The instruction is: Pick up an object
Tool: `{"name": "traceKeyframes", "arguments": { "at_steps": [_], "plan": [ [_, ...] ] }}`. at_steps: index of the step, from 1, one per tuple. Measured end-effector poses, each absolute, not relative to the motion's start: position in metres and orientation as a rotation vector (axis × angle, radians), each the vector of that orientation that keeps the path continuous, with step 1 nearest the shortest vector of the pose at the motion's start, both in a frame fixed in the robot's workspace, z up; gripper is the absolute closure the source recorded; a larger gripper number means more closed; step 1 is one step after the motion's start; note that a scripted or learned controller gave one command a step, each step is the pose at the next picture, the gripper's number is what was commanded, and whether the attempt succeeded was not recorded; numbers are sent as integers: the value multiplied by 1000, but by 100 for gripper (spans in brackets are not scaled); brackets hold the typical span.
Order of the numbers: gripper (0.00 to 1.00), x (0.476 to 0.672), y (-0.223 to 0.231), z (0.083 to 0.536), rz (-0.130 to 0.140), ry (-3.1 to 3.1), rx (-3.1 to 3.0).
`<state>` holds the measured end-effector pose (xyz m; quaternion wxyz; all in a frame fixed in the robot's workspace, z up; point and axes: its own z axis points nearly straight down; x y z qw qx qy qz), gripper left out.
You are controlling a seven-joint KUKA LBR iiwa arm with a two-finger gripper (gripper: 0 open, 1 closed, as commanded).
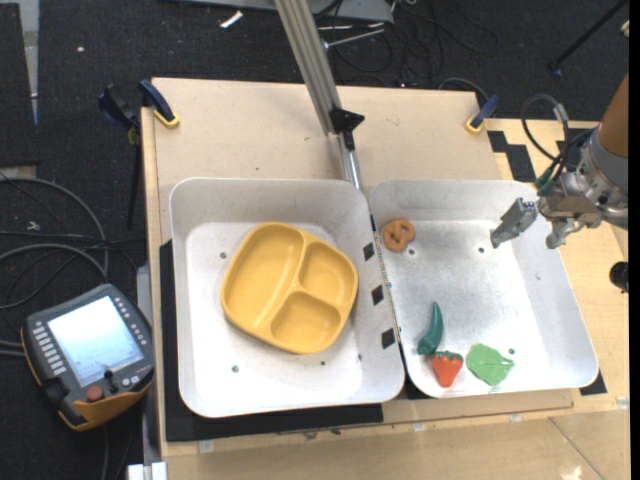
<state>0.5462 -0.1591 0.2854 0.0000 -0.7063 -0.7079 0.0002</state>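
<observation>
Nothing picked yet. My gripper [537, 224] hangs at the right bin's [520, 298] 2 o'clock edge, fingers spread, holding nothing. Pretzel [398, 234] at 10 o'clock; strawberry [447, 367], teal pepper [431, 330], green leaf [489, 363] near 6. Descent and grasp remain.

The arm reaches in from the right, its claw [536, 224] spread open (holding nothing).
</observation>
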Motion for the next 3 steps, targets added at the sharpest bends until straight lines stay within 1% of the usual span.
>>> {"name": "traceKeyframes", "arguments": {
  "at_steps": [1, 2, 3],
  "plan": [
    [0, 546, -159, 285, 0, -2223, -2220],
    [0, 554, -156, 226, 6, -2219, -2217],
    [0, 545, -149, 168, 6, -2217, -2217]
  ]
}}
